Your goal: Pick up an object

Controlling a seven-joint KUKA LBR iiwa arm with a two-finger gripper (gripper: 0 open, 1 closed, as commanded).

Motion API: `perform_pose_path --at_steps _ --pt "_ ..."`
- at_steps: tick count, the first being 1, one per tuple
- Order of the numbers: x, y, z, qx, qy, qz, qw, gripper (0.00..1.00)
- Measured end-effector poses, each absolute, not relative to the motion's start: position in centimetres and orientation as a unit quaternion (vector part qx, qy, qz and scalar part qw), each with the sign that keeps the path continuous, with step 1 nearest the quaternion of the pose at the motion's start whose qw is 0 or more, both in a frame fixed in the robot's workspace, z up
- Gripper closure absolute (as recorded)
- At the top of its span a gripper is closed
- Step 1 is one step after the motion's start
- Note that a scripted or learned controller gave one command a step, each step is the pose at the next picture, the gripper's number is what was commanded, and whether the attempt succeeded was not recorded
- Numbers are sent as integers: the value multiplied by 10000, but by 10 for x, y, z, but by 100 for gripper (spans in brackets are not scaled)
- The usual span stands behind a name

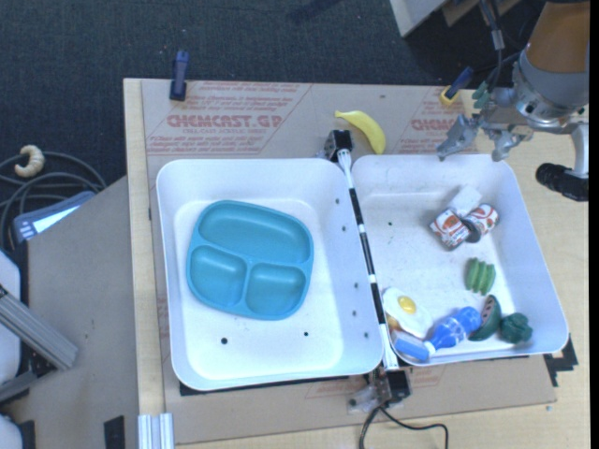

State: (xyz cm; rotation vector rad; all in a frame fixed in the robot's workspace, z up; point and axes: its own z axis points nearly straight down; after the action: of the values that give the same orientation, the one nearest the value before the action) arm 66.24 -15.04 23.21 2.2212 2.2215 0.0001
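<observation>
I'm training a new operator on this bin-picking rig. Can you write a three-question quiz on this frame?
1. True or false: the blue divided plate lies in the left bin.
2. Where is the banana? A) in the right bin B) on the board behind the bins C) on the plate
3. Fill in: the gripper hangs above the right bin's ____ edge.

Key: 1 true; 2 B; 3 far.

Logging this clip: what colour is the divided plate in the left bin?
Light blue plate, seen clearly in the camera view.
</observation>
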Motion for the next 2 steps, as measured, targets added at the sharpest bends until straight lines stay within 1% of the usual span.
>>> perform_pose_path --at_steps 1,2 --pt "628 -169 158 7075 7067 -6 -8 0" --pt "613 -146 84 7070 7072 -5 -11 0"
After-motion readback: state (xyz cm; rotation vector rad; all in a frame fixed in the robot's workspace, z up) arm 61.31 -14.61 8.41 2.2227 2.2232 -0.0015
